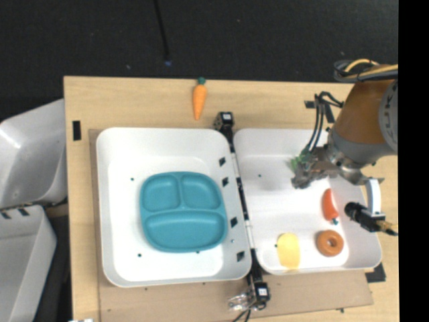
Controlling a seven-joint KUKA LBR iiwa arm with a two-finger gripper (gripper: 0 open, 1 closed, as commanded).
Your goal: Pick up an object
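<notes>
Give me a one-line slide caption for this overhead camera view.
Arm's gripper over right bin holding yellow, orange and brown toys; blue divided plate in left bin.

Two white bins sit side by side on the wooden counter (80,247). The left bin (114,247) holds a teal divided plate (182,211). In the right bin (268,154), the gripper (305,173) hangs low near the middle, with a red-orange object (329,204) just to its right, a brown doughnut (329,243) and a yellow object (289,249) along the near edge. A toy carrot (199,98) lies on the counter behind the bins.

Pale wooden bench (147,102) on dark floor (201,25); white furniture (27,159) at left
</notes>
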